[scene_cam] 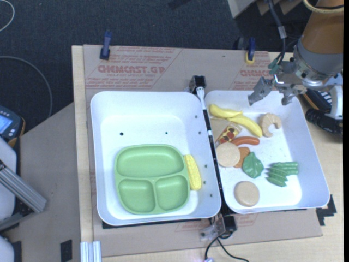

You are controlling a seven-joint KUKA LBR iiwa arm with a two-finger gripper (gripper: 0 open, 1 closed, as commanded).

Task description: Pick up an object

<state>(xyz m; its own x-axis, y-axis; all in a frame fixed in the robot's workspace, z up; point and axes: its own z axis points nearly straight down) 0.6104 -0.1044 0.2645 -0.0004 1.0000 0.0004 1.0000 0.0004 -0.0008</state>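
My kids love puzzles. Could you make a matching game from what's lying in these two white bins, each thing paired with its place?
Things:
1. green tray
2. banana
3. corn cob
4. green beans

Places:
A. right bin, far end
B. left bin, beside the tray's right edge
C. left bin, near half
D. right bin, near its right wall

Pairs: 1-C, 2-A, 3-B, 4-D

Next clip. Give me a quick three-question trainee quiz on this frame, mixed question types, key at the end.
1. True or false: the corn cob lies in the left bin, beside the green tray.
2. Which bin holds the banana?
3. The gripper is: A) gripping the banana, B) open above the right bin's far edge, C) over the green tray.

Key: 1 true; 2 right bin; 3 B.
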